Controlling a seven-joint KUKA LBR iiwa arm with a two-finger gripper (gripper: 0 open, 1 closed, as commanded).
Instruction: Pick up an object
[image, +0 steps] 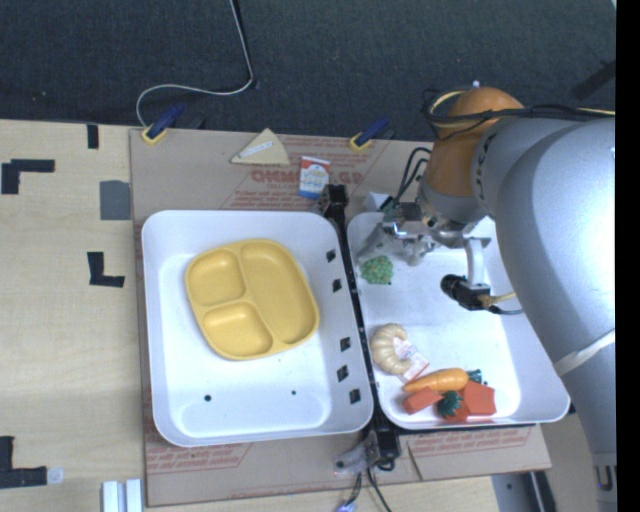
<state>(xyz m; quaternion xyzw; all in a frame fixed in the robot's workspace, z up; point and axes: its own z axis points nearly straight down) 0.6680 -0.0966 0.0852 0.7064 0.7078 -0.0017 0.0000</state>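
Camera view, overhead and slanted: two shallow white bins are seen side by side on the surface (60, 330), with a brown cardboard sheet (200, 180) beneath them.

Left bin (160, 300): a yellow divided plate (252, 298) with three compartments is located in the upper middle of the bin, lying flat.

Right bin (530, 390): a small green broccoli-like piece (377, 269) is located near the upper left corner. A pale croissant-shaped piece (390, 347) is positioned lower down, near the divider between the bins. Just below it, an orange carrot (436, 381) is laid across a red block (478, 400), with a small dark green item (451, 404) touching both.

Arm: the grey arm (560, 230) is extended in from the right, with its orange band (465, 140) above the wrist. The claw (400, 240) is placed over the upper left part of the right bin, just beside and above the green piece. The condition of the claw cannot be determined, and no object is seen held in it.

Behind the bins, a small red and white carton (314, 177) and a tan wedge (262, 150) are set on the cardboard.
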